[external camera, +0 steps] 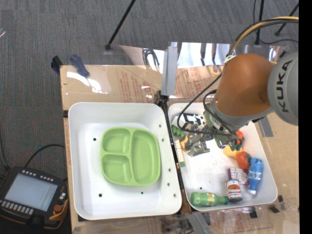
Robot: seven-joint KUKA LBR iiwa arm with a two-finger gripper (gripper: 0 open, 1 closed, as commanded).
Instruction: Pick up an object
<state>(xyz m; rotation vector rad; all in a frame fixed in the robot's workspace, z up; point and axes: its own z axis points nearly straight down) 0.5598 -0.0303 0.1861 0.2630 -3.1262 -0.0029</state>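
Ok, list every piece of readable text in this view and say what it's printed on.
"KUKA": on the grey arm, at the right edge.
Red print on the bench's cardboard sheet: too blurred to read.
Labels on the green bottle, blue bottle and small can: too small to read.

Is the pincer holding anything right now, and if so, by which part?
Cannot be told. The pincer is low in the right bin, near the bin's left wall, but this view does not show any object between its fingers.
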